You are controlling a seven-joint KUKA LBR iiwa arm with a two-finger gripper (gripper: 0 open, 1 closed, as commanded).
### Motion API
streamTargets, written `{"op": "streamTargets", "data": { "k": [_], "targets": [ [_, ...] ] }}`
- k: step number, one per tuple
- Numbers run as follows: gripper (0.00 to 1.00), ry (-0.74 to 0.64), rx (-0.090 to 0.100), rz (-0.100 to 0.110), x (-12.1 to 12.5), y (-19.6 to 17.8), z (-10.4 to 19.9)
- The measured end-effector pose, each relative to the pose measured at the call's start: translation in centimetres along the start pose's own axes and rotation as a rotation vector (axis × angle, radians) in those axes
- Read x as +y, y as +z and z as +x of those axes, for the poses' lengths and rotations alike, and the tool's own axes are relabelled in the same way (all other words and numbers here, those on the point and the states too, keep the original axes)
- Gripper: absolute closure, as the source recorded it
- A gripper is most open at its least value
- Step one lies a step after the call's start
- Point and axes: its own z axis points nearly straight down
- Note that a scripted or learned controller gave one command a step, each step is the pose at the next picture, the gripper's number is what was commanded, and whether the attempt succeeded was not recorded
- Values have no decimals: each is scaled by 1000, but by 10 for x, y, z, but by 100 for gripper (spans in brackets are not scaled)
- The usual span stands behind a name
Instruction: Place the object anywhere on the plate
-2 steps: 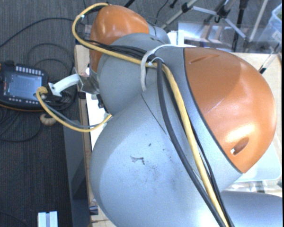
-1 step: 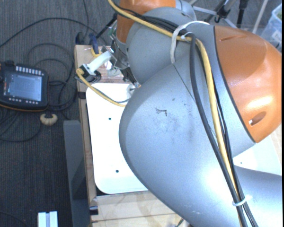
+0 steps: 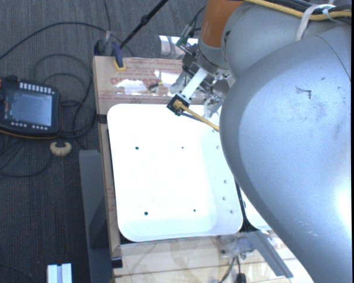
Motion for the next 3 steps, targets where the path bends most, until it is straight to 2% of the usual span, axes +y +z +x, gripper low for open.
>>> {"op": "streamTargets", "data": {
  "k": [1,2,3],
  "targets": [
    [0,-193,0,0,-106,72,58],
    [0,-366,0,-2,-114,111,105],
    [0,-456,1,-3,-98,131,133]
  ]
}}
